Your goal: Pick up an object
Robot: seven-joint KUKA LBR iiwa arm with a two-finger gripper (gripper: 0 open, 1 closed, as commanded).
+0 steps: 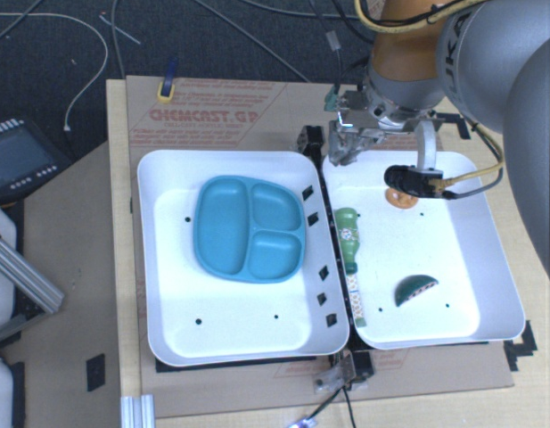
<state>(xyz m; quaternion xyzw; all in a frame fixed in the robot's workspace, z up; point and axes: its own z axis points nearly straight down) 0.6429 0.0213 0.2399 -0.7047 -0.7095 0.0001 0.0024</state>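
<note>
A cardboard-topped bench (212, 105) bears two white bins. In the right bin (471, 266), near to far: a dark green wedge (415, 289), a green bottle (348, 237), then the gripper (344, 145) at the far-left corner. It should centre over one object before descending.

Grey arm (502, 52) with orange band, black cables, metal wrist.

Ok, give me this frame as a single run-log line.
hand: over right bin's far-left corner | right bin: green bottle, dark green wedge | left bin: blue divided plate | nothing visibly held
</note>
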